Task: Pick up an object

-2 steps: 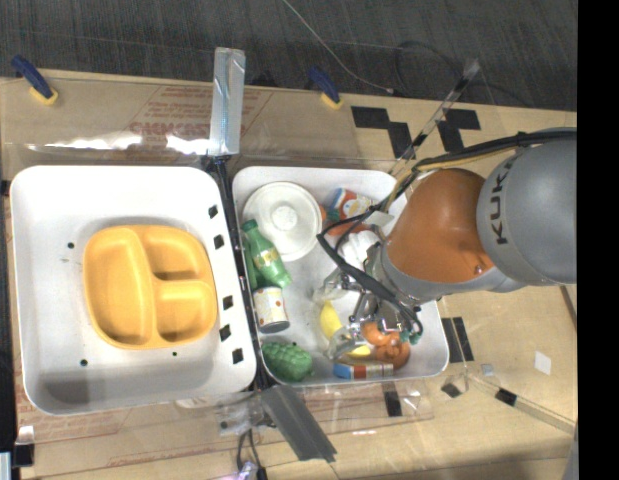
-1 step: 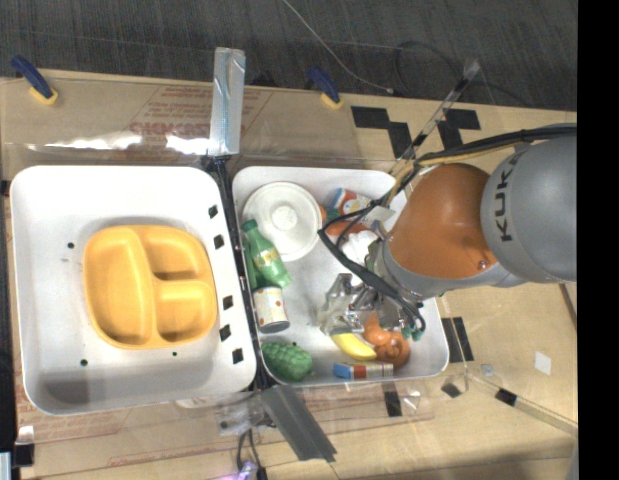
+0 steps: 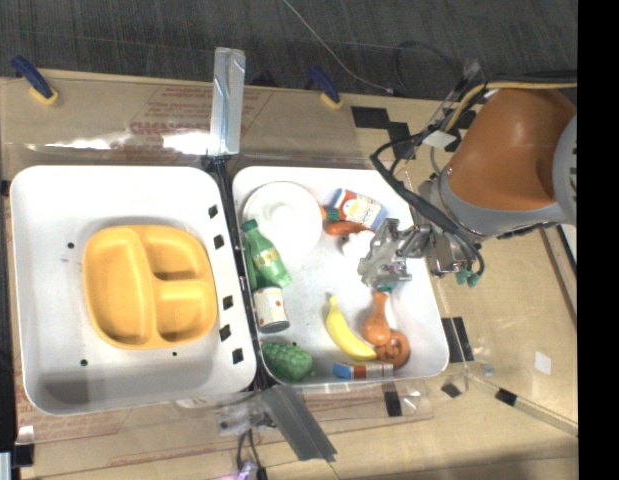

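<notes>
The arm is reaching in from the right, its orange band (image 3: pixel 509 148) sitting high over the bench's right edge, and the gripper (image 3: pixel 382 264) is hanging low inside the right bin (image 3: pixel 429 308), over the bin's right-centre area. From this slanted view the grey metal of the tool is blurring together, so whether it is open, closed or gripping anything cannot be told; nothing is visibly sitting in its grasp. Just below it, an orange gourd-shaped toy (image 3: pixel 382 330) is lying with its narrow neck pointing up toward the tool, its neck tip just beside the gripper, though contact cannot be confirmed. A yellow banana (image 3: pixel 342 332) is lying just left of that toy. Above and left of the gripper, a small colourful carton (image 3: pixel 361 209) is resting near the bin's back wall, beside a white round plate (image 3: pixel 282 215). A green bottle (image 3: pixel 263 255) is lying along the bin's left wall, with a small can (image 3: pixel 271 310) below it and a green bumpy object (image 3: pixel 287 361) in the front corner. In the left bin (image 3: pixel 29 268), a yellow divided tray (image 3: pixel 149 285) is sitting in the middle.
</notes>
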{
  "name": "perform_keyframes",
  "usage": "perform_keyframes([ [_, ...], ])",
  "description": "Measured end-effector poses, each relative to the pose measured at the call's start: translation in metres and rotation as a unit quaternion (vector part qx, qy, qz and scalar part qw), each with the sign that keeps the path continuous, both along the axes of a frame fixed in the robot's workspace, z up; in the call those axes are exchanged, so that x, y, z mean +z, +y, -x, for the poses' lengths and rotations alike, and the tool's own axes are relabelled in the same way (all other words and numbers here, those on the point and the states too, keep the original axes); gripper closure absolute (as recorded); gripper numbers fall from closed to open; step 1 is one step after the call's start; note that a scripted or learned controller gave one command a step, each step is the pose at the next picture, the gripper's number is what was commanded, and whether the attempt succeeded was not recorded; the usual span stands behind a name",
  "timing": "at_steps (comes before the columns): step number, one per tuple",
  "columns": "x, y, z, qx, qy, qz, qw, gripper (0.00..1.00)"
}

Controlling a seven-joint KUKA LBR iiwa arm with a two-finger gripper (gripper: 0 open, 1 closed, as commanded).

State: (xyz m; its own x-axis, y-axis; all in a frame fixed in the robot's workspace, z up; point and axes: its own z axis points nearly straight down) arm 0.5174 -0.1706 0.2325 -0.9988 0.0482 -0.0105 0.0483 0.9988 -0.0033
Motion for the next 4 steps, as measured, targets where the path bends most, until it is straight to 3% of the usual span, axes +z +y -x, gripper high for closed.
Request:
perform_keyframes([
  [1, -0.003, 0.000, 0.001, 0.000, 0.003, -0.0012, 1.0000, 0.00],
  [2, -0.129, -0.026, 0.035, -0.030, 0.002, -0.0013, 0.9995, 0.00],
  [4, -0.138, -0.030, 0.037, -0.032, 0.001, -0.0009, 0.9995, 0.00],
])
